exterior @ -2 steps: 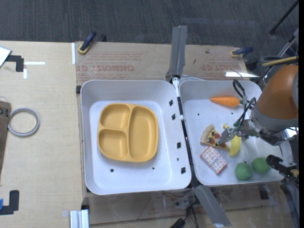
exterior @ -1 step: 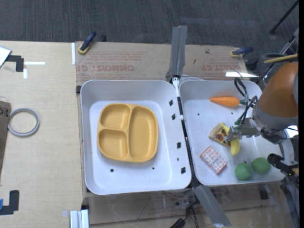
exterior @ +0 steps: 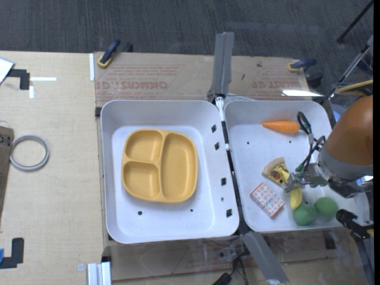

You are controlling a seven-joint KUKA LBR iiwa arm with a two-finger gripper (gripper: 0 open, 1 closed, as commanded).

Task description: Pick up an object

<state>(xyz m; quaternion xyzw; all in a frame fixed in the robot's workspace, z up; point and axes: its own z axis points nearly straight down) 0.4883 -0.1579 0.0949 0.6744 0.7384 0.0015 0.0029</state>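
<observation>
- We see a cardboard sheet (exterior: 178,76) under the bins on the bench (exterior: 47,218); its reddish print appears reversed and we cannot read it for sure.
- The left bin (exterior: 113,212) holds a yellow three-compartment plate (exterior: 160,165).
- The right bin (exterior: 249,123) holds an orange carrot (exterior: 281,126) near its far side, and a cluster near its right front.
- The arm (exterior: 353,138) reaches in from the right; its end effector (exterior: 298,181) sits low over that cluster. Whether it is open or closed we cannot tell.
- A yellow banana (exterior: 295,198) lies right at the end effector, a pizza slice (exterior: 276,172) just left, a patterned red card (exterior: 266,199) further left.
- Two green balls (exterior: 304,214) lie in front.
</observation>
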